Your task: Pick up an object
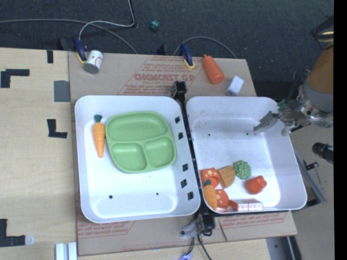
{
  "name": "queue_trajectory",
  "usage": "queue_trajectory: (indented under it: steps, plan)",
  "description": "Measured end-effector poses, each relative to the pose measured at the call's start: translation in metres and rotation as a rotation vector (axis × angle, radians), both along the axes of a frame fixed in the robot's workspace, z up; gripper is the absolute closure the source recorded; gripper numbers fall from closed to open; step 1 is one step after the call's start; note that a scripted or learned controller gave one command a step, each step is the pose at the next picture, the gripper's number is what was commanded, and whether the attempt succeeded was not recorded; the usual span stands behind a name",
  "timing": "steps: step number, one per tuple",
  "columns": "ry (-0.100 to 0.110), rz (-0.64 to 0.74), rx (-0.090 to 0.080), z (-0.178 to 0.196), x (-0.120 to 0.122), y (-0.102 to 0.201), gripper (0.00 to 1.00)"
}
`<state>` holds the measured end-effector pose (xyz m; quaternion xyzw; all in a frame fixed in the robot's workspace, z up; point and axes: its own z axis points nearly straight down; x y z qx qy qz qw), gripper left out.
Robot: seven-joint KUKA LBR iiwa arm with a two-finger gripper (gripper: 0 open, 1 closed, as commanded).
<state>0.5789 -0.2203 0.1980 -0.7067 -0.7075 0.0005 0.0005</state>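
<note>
We are hovering the grey two-finger gripper (267, 123) over the right white bin's (217, 108) far right side, though whether it is wide or narrow we cannot tell; the small plastic toy foods (233, 184) are lying toward the bin's near edge.

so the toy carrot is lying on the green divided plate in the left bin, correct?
Not quite. The camera view shows the toy carrot in the left bin, but lying on the bin floor beside the green divided plate, at its left edge, not on it.
</note>
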Motion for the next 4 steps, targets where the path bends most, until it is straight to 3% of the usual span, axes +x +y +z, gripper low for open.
queue_trajectory:
  steps: [1, 2, 3, 4]
  plan:
    - [0.000, 0.000, 0.000, -0.004, -0.060, 0.050, 0.00]
    - [-0.010, -0.001, -0.001, -0.102, -0.061, 0.073, 0.00]
    - [-0.012, 0.001, 0.001, -0.091, -0.059, 0.074, 1.00]
    - [-0.002, 0.001, 0.001, -0.013, 0.002, 0.146, 1.00]
